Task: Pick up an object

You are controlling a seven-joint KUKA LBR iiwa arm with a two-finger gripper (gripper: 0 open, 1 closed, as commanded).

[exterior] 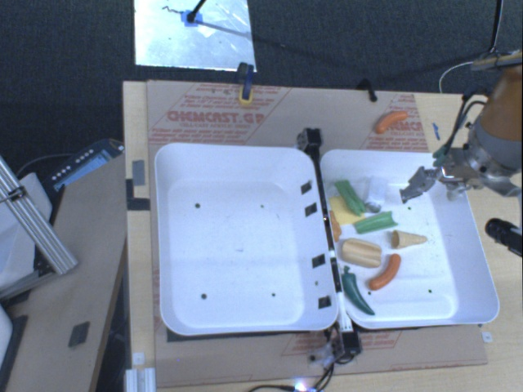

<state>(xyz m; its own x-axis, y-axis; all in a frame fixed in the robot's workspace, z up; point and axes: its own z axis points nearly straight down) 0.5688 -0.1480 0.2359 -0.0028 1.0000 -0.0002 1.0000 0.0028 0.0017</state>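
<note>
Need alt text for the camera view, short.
The gripper hangs above the right bin, holding nothing, near toy foods clustered there: green pods, a bread roll, a cone, an orange sausage.

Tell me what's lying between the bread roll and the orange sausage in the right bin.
In the camera view, nothing lies between the bread roll and the orange sausage; just a short strip of bare white floor of the right bin.

I see two smooth, faintly glossy white plastic bins on a matt brown printed cardboard sheet; shiny plastic toy foods, such as the orange sausage; dark, rough-looking carpet; a reflective silvery sheet.
</note>
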